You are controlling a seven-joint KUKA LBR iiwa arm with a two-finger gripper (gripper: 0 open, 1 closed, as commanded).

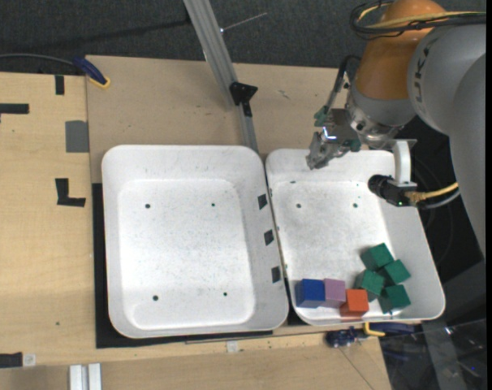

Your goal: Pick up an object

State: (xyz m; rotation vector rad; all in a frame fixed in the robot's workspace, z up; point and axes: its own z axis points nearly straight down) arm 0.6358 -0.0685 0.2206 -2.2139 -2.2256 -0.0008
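My gripper (318, 159) hangs over the far edge of the right bin (327, 226), near its back left corner, with nothing visible between its fingers. The blocks lie in the bin's near right corner, well away from the gripper: a blue block (311, 292), a lilac block (334, 291), an orange block (356, 301) and several green blocks (384, 273) clustered against the right wall.
The left bin (181, 234) stands beside the right one, their rims touching. A slanted metal pole (217, 47) runs down to the gap between the bins at the back. Black tape marks lie on the wooden bench at the left.
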